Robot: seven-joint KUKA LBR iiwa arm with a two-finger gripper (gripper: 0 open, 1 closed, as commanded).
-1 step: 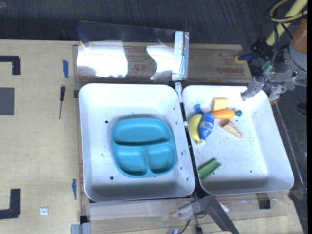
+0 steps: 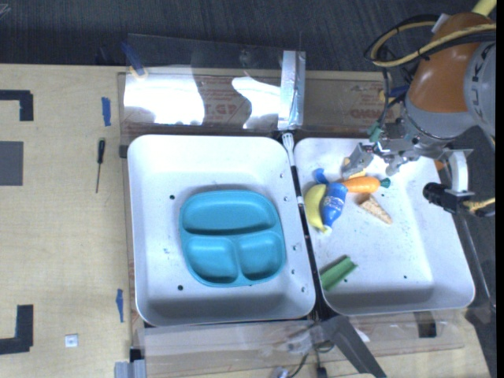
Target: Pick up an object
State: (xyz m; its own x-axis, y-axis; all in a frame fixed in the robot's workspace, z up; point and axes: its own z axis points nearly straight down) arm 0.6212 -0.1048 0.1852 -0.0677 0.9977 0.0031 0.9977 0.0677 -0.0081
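Camera view, hand (image 2: 376, 158) spread wide above carrot (image 2: 362, 184), banana (image 2: 316, 205) and bottle (image 2: 333, 203) beside.

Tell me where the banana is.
The banana lies in the right bin, hard against its left wall, touching the blue bottle on its right.

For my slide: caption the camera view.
End effector above toy food in right bin; blue tray in left bin.

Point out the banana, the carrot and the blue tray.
banana (image 2: 316, 205), camera view, middle of its curved yellow body.
carrot (image 2: 362, 184), camera view, middle of its orange body.
blue tray (image 2: 229, 213), camera view, floor of its long upper compartment.
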